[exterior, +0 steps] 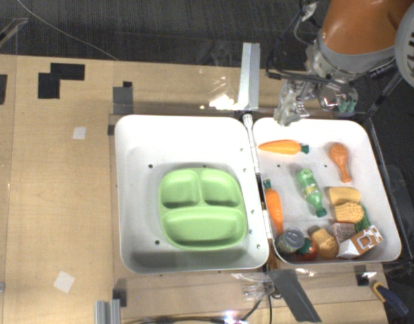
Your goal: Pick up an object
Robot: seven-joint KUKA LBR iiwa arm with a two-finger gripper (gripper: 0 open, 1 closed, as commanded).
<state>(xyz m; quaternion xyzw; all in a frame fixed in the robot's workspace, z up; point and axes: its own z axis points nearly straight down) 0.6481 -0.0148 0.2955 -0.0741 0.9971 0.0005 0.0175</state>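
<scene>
White plastic bins sat side by side on the wooden tabletop point(52, 201) in the camera view, and we saw the left bin point(136, 181) holding a green divided plate point(201, 205) near its middle. We counted the pickable objects in the right bin point(375, 154): one carrot point(282, 147) lay crosswise near the far wall, and a second carrot point(275, 209) lay lengthwise just beside the wall shared with the left bin. We found a green bottle point(309, 190) lying tilted near the middle of that bin, and a drumstick point(340, 159) farther right. Along the near right side we noted a crowded cluster: a bread piece point(344, 196), a corn cob point(349, 212), a small can point(291, 239) and a white carton point(362, 241), packed close together or touching. We saw the end effector point(290, 113) at the far left corner of the right bin, above its rim, beneath the arm's orange band point(359, 12), with the first carrot near it but apart. We could not tell whether it was clenched or released, and no object appeared in its grasp.
</scene>
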